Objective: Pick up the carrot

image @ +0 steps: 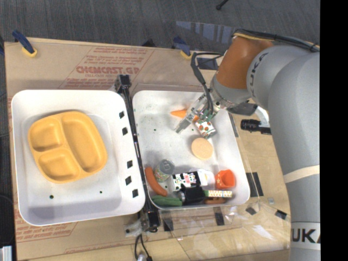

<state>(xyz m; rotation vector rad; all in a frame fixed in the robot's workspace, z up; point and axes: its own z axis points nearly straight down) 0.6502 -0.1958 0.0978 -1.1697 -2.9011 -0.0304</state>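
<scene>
Nearest, on the grey robot arm point(288, 107), low at the right: part of the maker's name in dark letters, UK readable and the rest cut off. Just beyond, packed against the front wall of the right shallow white plastic bin point(155, 124): a dark green vegetable-shaped toy point(166, 201), a reddish-orange sausage-shaped toy point(156, 182), a small round tin point(163, 169), a black-and-white patterned carton point(190, 179) with print too small to read, and a small orange plastic cup point(224, 178). Probably heaped there by chance rather than set out, leaving the bin's middle open for a reach. Further in, a flat, round, peach-coloured disc point(202, 148), lying alone. To the left, in the left shallow white plastic bin point(22, 200), a yellow three-compartment plastic tray point(66, 144), lying flat. Further back in the right bin, the two-finger gripper point(191, 118), down low near the floor beside a small white box with red dots point(204, 126); cannot tell whether apart or together. Just left of it, the short orange toy carrot point(178, 113), lying on the bin floor near the back wall, not seen clamped; judged a grasp in approach, not yet a lift. Farthest, under both bins, brown cardboard sheeting point(163, 64) printed in red with CHEMCAST GP, the smaller lines unreadable, pinned at the corners by blue clamps point(24, 43), presumably against sliding.
</scene>
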